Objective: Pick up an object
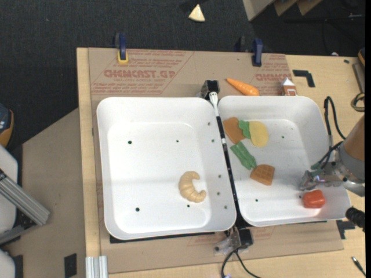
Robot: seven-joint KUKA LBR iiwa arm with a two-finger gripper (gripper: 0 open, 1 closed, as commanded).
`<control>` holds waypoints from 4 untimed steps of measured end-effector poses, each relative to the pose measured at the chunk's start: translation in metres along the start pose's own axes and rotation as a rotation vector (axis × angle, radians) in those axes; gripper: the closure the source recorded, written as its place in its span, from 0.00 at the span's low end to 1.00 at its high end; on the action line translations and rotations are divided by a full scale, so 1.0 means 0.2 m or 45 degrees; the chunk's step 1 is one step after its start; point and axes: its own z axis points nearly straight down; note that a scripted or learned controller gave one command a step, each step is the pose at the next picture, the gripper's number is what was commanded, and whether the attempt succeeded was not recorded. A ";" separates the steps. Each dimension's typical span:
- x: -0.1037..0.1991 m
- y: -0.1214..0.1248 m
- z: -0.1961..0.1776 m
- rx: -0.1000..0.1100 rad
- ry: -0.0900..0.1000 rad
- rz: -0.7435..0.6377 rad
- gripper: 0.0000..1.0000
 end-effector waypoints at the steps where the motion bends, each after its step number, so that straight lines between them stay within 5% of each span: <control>1: 0.01 0.57 -0.63 -0.035 -0.014 -0.013 1.00; 2: 0.01 0.11 -0.31 0.008 0.002 0.003 1.00; 3: 0.10 0.00 0.02 -0.001 0.000 -0.002 1.00; 4: 0.44 0.52 -0.42 -0.026 -0.006 -0.018 1.00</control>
